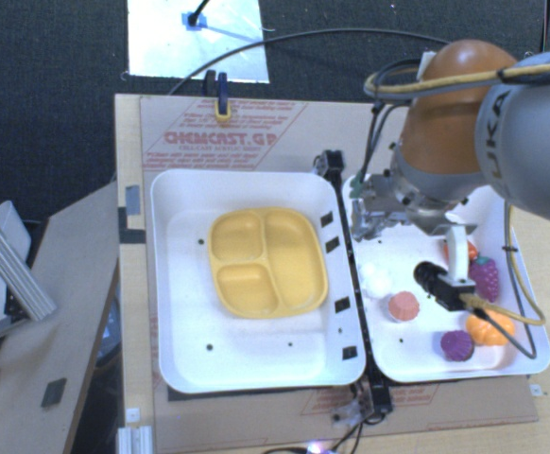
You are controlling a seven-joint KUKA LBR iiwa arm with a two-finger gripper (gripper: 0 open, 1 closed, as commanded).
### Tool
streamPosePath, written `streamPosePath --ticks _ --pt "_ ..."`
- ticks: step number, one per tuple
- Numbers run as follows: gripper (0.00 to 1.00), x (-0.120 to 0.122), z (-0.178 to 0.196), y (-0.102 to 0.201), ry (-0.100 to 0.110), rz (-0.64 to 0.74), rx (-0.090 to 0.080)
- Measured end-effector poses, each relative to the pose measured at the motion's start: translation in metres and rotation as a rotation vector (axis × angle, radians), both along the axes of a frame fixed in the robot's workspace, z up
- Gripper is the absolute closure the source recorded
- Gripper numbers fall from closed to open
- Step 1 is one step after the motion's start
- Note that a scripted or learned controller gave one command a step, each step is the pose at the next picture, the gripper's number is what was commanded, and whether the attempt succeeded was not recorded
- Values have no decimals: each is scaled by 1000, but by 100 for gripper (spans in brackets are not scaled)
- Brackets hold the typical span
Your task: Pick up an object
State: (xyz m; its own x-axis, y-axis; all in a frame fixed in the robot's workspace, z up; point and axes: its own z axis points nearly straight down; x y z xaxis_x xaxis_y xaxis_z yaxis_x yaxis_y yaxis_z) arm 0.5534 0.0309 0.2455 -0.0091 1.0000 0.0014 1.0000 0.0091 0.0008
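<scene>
Two white bins sit side by side: the left bin point(176, 348) holds one yellow divided tray point(266, 261); the right bin point(417, 367) holds one pink ball point(403, 305), one purple grape bunch point(457, 345), one orange fruit point(488, 329), one white lump point(376, 279). The gripper point(374, 218) hovers there.

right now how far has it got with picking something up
Nothing looks picked yet. The small toys, a pink round piece, a purple berry-like piece and an orange piece, all lie in the right shallow white bin. The end effector hangs over that bin's upper left part, with nothing visibly gripped. Left to do: close on one item and lift. The yellow divided plastic tray sits in the left bin.
</scene>
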Motion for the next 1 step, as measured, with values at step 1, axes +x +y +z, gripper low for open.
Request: streamPosePath --ticks 1 --pt "100 -3 -20 54 1 0 0"
